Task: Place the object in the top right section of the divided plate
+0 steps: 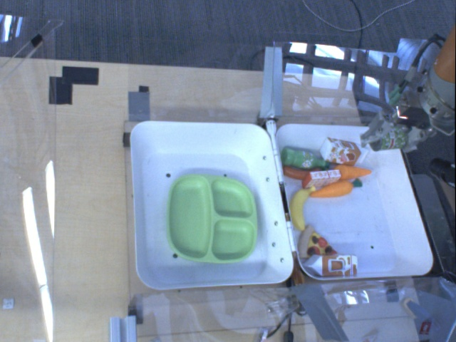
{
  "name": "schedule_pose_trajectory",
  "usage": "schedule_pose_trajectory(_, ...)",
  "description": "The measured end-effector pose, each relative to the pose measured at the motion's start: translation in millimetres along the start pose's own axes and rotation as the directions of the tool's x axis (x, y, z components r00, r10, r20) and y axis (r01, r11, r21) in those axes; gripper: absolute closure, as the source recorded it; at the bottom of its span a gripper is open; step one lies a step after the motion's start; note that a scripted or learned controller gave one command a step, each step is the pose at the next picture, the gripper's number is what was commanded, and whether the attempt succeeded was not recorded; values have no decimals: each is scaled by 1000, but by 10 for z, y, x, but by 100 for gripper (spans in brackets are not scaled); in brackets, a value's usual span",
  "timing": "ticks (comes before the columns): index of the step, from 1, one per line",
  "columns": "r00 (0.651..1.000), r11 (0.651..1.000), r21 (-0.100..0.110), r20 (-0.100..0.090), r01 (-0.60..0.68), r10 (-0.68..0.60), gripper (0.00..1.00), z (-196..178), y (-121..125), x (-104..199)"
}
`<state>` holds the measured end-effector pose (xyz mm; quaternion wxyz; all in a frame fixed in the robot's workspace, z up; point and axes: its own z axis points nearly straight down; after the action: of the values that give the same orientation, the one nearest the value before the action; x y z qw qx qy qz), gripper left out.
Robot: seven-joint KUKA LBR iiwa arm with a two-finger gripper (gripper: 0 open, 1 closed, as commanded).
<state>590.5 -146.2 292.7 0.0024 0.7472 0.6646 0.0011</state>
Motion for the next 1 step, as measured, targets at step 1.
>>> schedule_pose_trajectory(1, 992, 992, 2, -3, 125, -125, 100, 663, -324, 626)
